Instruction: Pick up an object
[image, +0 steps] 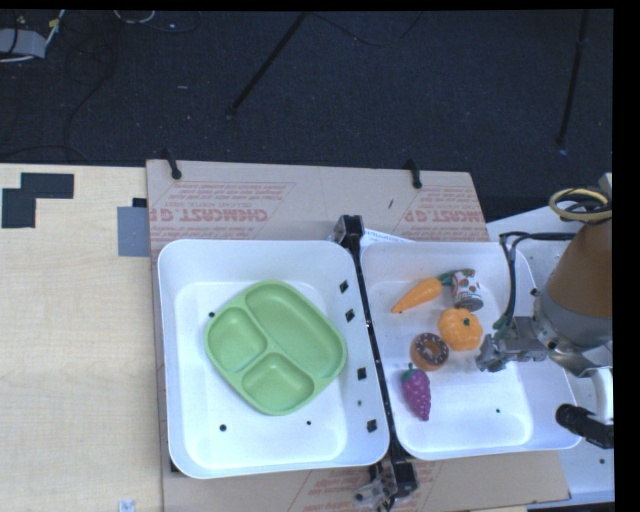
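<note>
The little orange pumpkin sits in the right bin, near the middle of its far half. It is the toy closest to the gripper, which hangs just beside it on the right, low over the bin floor. I cannot tell if the claw is released or clenched, because it is small and dark here. Nothing shows between its tips.

The pumpkin looks like a light, hard plastic toy. It is round and smooth, so it may slip or roll away if pinched off to one side. The best spot to take it is across its fat middle.

The donut lies touching or almost touching the pumpkin on its left. The carrot lies farther back, and a small can is beside the carrot's top. The purple grapes lie nearer the front.

The left bin holds 1 green plate with 3 parts.
</note>
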